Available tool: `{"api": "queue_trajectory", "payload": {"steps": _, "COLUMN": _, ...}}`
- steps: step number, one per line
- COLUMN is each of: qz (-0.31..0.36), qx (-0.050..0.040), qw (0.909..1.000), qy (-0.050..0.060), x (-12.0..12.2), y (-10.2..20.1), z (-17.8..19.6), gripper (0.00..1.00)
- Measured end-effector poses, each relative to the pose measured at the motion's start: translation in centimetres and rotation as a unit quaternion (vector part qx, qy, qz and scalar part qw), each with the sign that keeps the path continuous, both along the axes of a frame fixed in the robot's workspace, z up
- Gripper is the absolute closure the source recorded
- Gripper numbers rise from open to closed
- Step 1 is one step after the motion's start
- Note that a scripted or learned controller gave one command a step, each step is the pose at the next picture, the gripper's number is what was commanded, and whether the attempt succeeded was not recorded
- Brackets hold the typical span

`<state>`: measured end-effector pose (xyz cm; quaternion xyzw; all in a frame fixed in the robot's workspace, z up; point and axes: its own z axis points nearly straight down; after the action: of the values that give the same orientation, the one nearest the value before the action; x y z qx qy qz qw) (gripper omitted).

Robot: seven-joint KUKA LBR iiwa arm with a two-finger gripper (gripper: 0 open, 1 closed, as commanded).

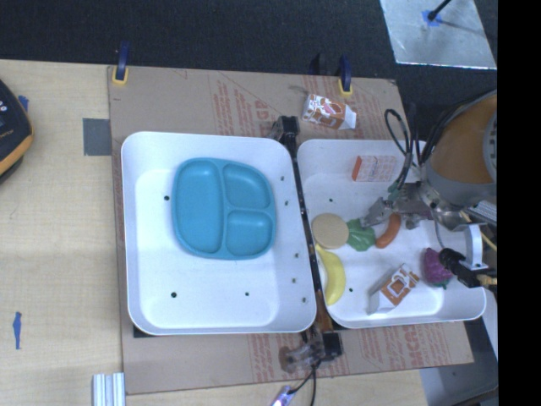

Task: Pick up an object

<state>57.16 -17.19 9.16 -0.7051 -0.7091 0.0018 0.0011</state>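
Two shallow white bins side by side on cardboard-covered bench. Left bin (152, 303): one blue divided plate (224, 207), three compartments, lying flat near bin centre. Right bin (423, 311): tan round disc (330, 230) at left edge, touching green leafy piece (361, 238); yellow banana (333, 275) just below disc, along left wall; orange sausage-shaped piece (387, 231) beside the green piece; small orange-and-white carton (374, 168) near back wall; second small carton (396, 286) tilted near front; purple item (436, 266) at right, beside it. Small red-and-white packet (329, 112) outside bins, on cardboard behind them. Arm entering from right, gripper (382, 215) low over right bin, just above green and orange pieces. Finger opening unresolved amid clutter; grasp cannot be told.
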Motion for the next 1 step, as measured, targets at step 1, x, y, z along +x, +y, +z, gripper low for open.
{"api": "queue_trajectory", "payload": {"steps": 1, "qz": 0.002, "qx": -0.0008, "qw": 1.0, "qy": 0.001, "x": 0.0, "y": -0.11, "z": 1.04, "gripper": 1.0}}
